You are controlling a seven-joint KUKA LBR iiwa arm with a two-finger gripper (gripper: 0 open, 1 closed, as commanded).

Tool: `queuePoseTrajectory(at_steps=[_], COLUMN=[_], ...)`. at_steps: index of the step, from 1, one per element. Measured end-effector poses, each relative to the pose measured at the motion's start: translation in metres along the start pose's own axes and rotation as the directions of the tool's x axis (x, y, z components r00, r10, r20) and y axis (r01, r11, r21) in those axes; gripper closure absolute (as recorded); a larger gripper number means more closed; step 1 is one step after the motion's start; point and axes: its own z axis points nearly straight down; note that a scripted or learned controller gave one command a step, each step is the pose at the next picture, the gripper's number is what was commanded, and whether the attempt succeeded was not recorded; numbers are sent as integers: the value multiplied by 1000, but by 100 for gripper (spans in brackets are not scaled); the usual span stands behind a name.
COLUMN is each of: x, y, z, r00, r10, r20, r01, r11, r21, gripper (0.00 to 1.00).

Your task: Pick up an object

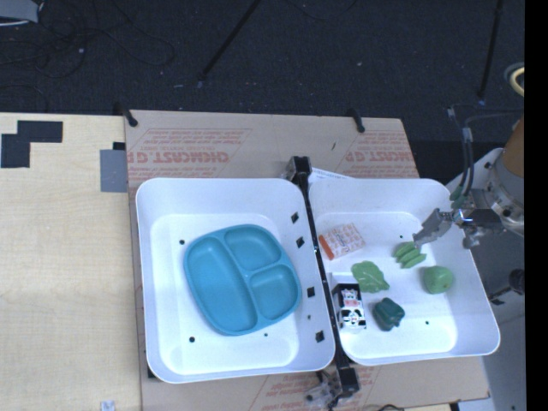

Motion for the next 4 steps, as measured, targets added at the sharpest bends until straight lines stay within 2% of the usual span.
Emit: queuePoseTrajectory(at_steps=[1, 2, 4], x=[0, -4, 1], y=[2, -2, 12], z=[-7, 39, 159], r00=[1000, 1000, 1000], r10=[-2, -2, -2], r20=[3, 1, 0], r01=[2, 2, 2], r11=[1000, 1000, 1000], r21=[-13, -7, -7], gripper=[0, 0, 0])
